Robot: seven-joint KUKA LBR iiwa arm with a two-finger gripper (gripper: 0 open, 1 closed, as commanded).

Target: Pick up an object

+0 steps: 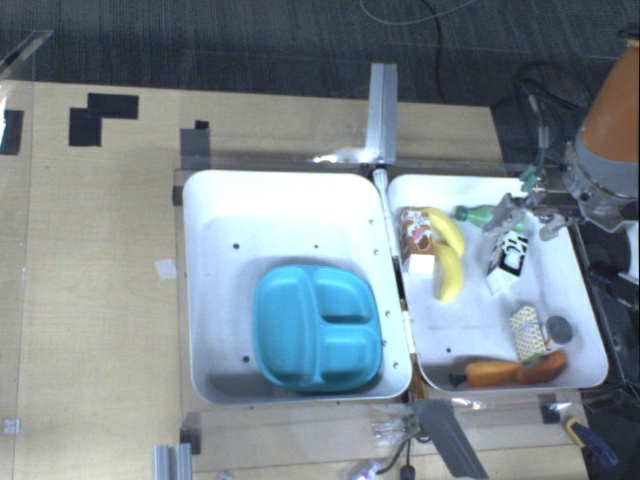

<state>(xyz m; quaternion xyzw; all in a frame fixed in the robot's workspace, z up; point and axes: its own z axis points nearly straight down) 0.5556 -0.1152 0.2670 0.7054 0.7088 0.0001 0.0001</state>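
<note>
The right bin holds a yellow banana, a brown-and-white box beside it, a green bottle, a white-and-black carton, a patterned pouch, a small grey disc and an orange carrot along the near wall. My gripper hangs over the far part of this bin, just above the carton's top end and next to the bottle. Its fingers stand apart, open, and nothing is clamped between them.
The left bin carries a blue divided plate toward its near side. A grey metal post rises behind the seam between the bins. Cables trail on the dark floor at the back right.
</note>
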